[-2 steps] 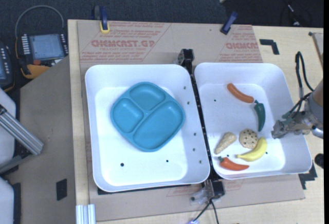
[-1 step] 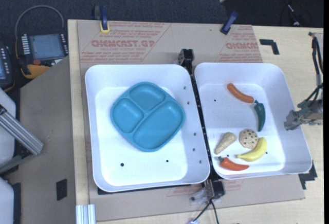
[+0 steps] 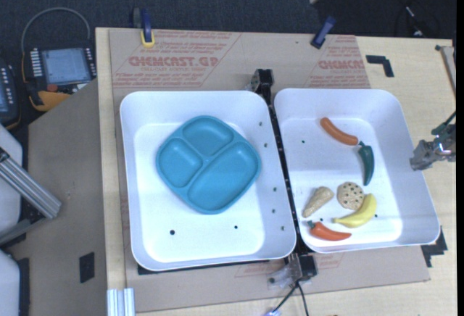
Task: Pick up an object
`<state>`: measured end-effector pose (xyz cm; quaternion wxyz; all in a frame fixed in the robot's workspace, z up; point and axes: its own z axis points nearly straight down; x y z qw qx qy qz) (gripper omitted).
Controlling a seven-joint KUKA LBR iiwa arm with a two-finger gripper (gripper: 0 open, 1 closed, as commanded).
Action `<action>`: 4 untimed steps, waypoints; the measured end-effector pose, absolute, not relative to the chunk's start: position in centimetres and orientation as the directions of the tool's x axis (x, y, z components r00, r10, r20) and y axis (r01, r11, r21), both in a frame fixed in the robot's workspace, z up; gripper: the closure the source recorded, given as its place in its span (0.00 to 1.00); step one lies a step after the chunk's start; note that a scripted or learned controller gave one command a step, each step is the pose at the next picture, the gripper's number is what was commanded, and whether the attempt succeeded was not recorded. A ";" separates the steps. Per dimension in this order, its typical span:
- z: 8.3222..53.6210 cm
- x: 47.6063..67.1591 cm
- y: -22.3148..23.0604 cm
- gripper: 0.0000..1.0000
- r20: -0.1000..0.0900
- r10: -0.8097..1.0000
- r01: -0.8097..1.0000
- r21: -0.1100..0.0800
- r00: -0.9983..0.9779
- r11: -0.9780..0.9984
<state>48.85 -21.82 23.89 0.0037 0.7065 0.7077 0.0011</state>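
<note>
The right bin holds several toy foods. An orange-red sausage lies near its back, with a dark green pepper just right of it. Toward the front lie a beige pastry, a round cookie, a yellow banana and a red chili. My gripper shows as a small grey metal part at the view's right edge, just outside the right bin's right rim. It is apart from all the foods and nothing is seen in it.
The left bin holds a blue divided plate. The two bins touch along a dark seam in the middle. Cardboard covers the bench behind them, held by a yellow clamp and a blue clamp.
</note>
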 end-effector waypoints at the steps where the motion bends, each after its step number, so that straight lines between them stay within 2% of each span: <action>1: 29.3 49.0 -21.9 1.00 -0.004 1.000 1.000 0.008 -0.002 0.002; 2: 28.5 50.9 -17.7 1.00 0.000 1.000 1.000 0.001 -0.005 0.005; 4: 27.9 53.3 -6.5 1.00 0.001 1.000 1.000 -0.001 -0.001 0.001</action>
